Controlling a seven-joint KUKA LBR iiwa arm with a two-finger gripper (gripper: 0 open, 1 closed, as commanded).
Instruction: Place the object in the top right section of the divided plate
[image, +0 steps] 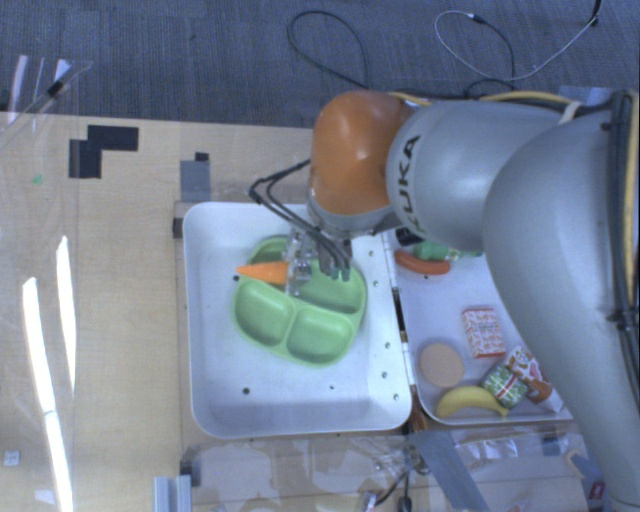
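Note:
A green divided plate (300, 318) lies in the left white bin (225, 390). An orange carrot (262, 271) rests at the plate's upper left edge, pointing left. My gripper (316, 268) hangs over the plate's upper part, just right of the carrot. Its fingers are open and point down, with nothing between them. The grey arm with its orange band covers the plate's far rim.
The right bin (440, 310) holds a red chili-like item (422, 264), a red-and-white packet (483, 332), a tan round cookie (441, 364), a banana (470, 402) and a small colourful package (512, 378). The arm overhangs much of the right bin.

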